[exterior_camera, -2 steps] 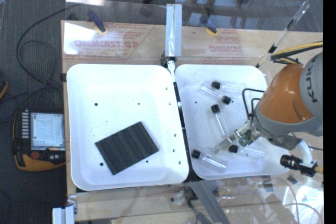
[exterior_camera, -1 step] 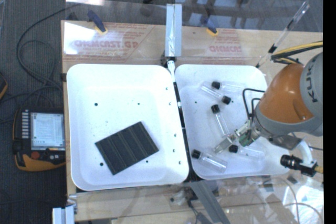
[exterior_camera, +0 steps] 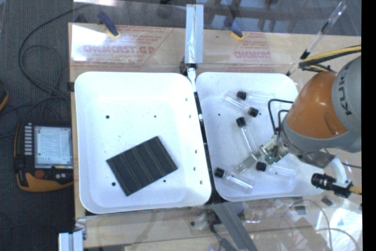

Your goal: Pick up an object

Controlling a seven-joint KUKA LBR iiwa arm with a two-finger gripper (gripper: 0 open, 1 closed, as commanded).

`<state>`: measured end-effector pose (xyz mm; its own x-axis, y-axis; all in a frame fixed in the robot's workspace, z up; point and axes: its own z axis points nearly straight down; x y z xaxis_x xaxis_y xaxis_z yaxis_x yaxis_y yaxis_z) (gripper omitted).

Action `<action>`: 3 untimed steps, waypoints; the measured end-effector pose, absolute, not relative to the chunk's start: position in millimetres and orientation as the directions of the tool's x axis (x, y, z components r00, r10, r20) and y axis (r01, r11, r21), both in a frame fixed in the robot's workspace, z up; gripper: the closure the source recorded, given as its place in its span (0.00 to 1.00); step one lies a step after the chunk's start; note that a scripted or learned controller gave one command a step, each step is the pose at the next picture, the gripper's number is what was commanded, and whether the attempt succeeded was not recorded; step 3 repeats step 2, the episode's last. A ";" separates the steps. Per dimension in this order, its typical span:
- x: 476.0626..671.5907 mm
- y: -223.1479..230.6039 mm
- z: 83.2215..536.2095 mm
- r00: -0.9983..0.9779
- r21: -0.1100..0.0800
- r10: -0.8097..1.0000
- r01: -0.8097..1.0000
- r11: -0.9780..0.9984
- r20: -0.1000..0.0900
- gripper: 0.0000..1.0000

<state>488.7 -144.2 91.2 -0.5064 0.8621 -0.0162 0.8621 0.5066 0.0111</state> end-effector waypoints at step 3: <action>489.5 -181.3 91.3 -0.482 0.013 0.876 0.876 0.482 -0.012 0.00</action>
